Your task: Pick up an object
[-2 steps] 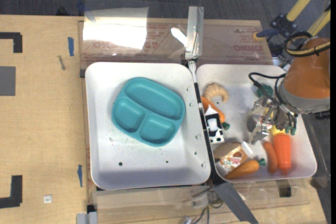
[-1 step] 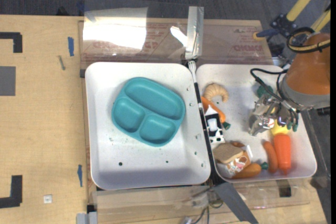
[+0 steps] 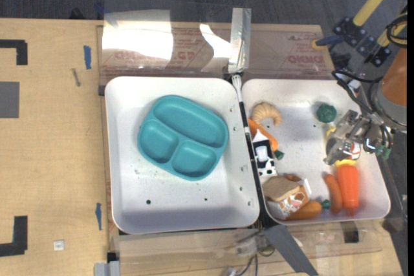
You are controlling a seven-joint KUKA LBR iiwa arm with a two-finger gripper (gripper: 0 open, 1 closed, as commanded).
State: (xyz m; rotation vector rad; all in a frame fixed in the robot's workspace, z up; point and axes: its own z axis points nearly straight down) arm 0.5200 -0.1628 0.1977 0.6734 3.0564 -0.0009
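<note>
The right bin (image 3: 299, 134) holds several toy foods. My gripper (image 3: 349, 139) hangs low over its right side, just above the top of a large orange carrot (image 3: 348, 186). A small white and red object (image 3: 350, 152) lies directly under the gripper, and I cannot tell whether it is held. A thinner orange carrot (image 3: 332, 190) lies left of the big one. A green ball (image 3: 326, 112) sits up and to the left of the gripper. A croissant (image 3: 266, 114) lies near the bin's left wall.
A teal divided plate (image 3: 183, 136) sits in the left bin (image 3: 123, 158). Along the right bin's left wall lie a black and white toy (image 3: 264, 161) and an orange piece (image 3: 267, 138). A brown bread-like toy (image 3: 285, 193) rests at the front. Cables hang at right.
</note>
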